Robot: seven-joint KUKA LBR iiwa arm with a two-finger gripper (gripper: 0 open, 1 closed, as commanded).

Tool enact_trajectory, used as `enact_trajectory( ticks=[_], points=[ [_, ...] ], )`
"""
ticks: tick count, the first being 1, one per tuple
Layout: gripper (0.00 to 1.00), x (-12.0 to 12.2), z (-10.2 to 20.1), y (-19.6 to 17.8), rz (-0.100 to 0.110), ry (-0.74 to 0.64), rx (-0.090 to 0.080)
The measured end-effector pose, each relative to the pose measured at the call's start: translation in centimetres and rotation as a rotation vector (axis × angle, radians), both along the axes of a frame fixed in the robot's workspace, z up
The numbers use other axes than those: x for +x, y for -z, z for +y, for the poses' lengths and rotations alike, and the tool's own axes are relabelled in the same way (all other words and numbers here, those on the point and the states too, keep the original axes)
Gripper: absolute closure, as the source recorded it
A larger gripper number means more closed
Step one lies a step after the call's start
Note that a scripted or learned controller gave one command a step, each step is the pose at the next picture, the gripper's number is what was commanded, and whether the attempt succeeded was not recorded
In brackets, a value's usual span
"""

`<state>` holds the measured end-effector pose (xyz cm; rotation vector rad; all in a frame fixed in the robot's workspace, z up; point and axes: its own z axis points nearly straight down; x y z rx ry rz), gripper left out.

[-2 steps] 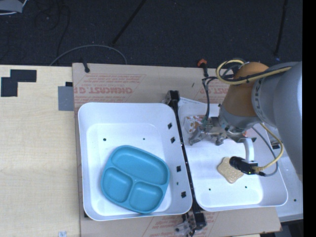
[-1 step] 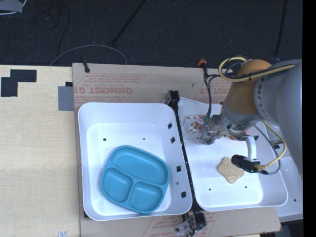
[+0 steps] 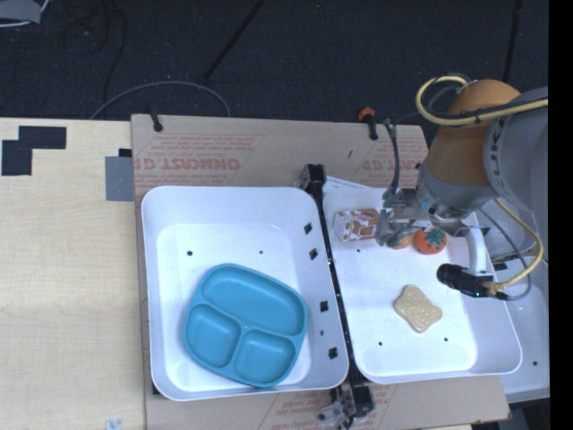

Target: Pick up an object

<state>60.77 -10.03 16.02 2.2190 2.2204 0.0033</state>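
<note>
Currently, status by item, with places given relative to the right bin (image 3: 501, 365):

End effector (image 3: 394, 231): low over the bin's upper part, between the wrapped snack and the orange toy. Whether it is apart or together cannot be told; the wrist housing and cables mask it.

Orange toy (image 3: 430, 241): in the bin's upper part, touching or just beside the end effector on its arm side. It looks round, with a small green tip.

Wrapped snack (image 3: 356, 226): in the bin's upper left corner, just beside the end effector on the side away from the arm.

Biscuit (image 3: 418, 309): near the bin's middle, well apart from the end effector and lying flat.

Blue tray (image 3: 243, 324): in the left bin (image 3: 170, 213), across the divider from the right bin.

Tabletop (image 3: 63, 267): beyond the left bin, on the far side from the right bin.

Risk 1: no object is visibly gripped, so a lift from this pose may come up with nothing.

Risk 2: the toy probably rolls; a closing contact off its centre could push it aside.

Risk 3: the snack and the toy lie close on either side, so one may be nudged while the other is taken.

Risk 4: the bin's upper wall is near; a pushed item could lodge against it.
</note>
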Motion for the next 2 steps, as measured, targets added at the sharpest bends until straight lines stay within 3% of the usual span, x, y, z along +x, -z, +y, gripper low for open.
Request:
enact_trajectory(
  ticks=[1,2],
  points=[
    [1.0,-0.2,0.6,-4.6,0.001,-0.001,0.0],
    [1.0,-0.2,0.4,-6.2,0.003,0.0,0.0]
  ],
)
